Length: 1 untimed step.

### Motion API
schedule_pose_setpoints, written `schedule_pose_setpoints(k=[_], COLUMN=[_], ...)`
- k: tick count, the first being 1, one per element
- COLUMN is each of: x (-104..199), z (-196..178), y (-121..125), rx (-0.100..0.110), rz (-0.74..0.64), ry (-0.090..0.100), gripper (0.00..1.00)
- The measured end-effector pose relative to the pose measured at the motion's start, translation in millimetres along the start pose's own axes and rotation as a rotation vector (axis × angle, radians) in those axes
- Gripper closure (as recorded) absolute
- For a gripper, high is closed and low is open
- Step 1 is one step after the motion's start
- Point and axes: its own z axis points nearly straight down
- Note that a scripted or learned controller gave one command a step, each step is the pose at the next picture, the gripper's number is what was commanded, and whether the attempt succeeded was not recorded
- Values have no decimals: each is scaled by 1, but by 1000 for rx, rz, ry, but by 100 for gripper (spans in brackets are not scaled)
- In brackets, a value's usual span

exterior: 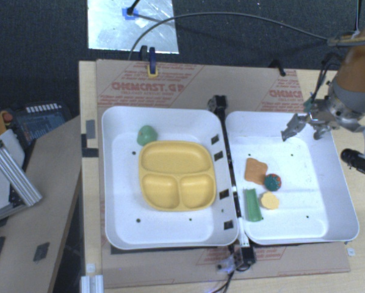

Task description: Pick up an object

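Nearest the camera, four small things cluster in the right bin (338,221): a green stick (252,204) by the divider, a yellow disc (269,201) just beside it, then a dark teal ball (273,181) touching an orange wedge (255,170). Any of them would serve, and the stick, lying a little apart on bare floor, looks the easiest pick; a straight descent with the fingers set across its narrow width should avoid nudging the disc. Across in the left bin (118,182) sits a yellow divided tray (175,174), a green ball (147,134) at its far corner. Farther back, the end effector (304,127) hangs over the right bin's far edge, its two fingers spread and holding nothing. Fingertips are small and blurred, and the arm (356,78) is cut off at the right.
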Motion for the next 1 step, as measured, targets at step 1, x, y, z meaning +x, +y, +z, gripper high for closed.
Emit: schedule_pose_setpoints(k=[1], x=[1], z=[-9], y=[3], rx=[-13], rz=[-3], ry=[-2], gripper=[0])
